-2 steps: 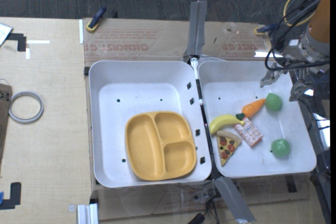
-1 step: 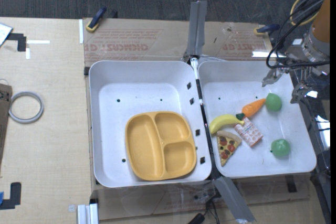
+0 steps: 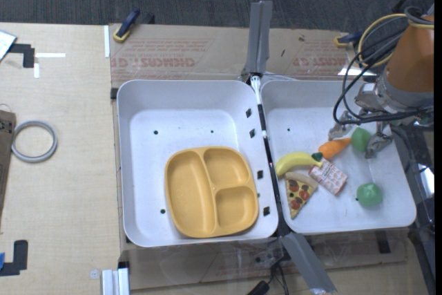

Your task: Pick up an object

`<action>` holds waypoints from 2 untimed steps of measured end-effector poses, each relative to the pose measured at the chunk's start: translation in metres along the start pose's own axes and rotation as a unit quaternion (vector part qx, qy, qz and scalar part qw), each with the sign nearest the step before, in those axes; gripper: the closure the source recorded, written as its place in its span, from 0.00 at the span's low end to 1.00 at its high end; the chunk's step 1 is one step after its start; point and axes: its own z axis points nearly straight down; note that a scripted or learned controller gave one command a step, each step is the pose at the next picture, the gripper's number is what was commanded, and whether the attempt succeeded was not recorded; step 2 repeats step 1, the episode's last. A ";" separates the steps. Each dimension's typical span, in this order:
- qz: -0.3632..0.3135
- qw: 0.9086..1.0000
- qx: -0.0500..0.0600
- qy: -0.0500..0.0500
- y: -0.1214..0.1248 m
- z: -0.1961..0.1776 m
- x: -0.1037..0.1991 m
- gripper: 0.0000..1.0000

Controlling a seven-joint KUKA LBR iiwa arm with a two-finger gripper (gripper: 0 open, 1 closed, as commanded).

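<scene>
My gripper (image 3: pixel 359 140) hangs over the right bin (image 3: pixel 304 107) near its far right side, under the orange band of the arm. Its two fingers stand apart, open, with a small green round object (image 3: pixel 361 139) lying between them and not visibly clamped. An orange carrot (image 3: pixel 334 148) lies just left of the left finger. Further left and nearer are a yellow banana (image 3: pixel 295 162), a pizza slice (image 3: pixel 300 194) and a pink-and-white packet (image 3: pixel 331 178). A second green ball (image 3: pixel 369 195) rests near the bin's front right corner.
The left bin (image 3: pixel 138 121) holds a yellow divided plate (image 3: pixel 210 191). A roll of tape (image 3: pixel 32 141) lies on the bench at far left. Cables (image 3: pixel 359 59) loop beside the arm. The right bin's far left part is bare white floor.
</scene>
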 end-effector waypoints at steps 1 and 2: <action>-0.004 1.000 0.002 0.000 -0.035 -0.098 -0.021 0.00; -0.004 1.000 0.002 0.000 -0.035 -0.098 -0.021 0.00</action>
